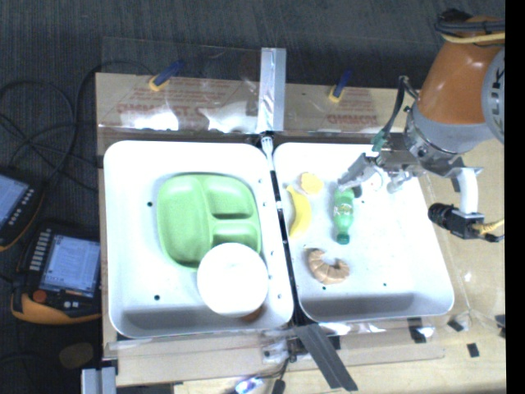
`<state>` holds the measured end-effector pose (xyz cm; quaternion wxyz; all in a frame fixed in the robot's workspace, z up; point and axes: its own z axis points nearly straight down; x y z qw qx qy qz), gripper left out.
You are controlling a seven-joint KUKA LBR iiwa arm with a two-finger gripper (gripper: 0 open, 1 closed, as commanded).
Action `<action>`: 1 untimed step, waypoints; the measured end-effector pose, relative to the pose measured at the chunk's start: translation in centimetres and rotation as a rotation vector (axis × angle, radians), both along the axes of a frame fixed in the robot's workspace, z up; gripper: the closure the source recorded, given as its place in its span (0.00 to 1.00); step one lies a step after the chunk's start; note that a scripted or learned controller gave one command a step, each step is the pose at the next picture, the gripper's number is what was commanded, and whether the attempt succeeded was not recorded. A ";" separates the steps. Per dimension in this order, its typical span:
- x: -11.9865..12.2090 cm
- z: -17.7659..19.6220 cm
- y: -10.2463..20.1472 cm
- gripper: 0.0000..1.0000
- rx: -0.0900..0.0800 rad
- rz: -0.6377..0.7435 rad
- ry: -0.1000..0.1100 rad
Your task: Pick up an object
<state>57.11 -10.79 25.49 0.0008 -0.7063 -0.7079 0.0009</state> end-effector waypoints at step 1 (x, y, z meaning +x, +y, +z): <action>-0.1 -12.2 -1.8 0.00 -0.001 -0.094 0.002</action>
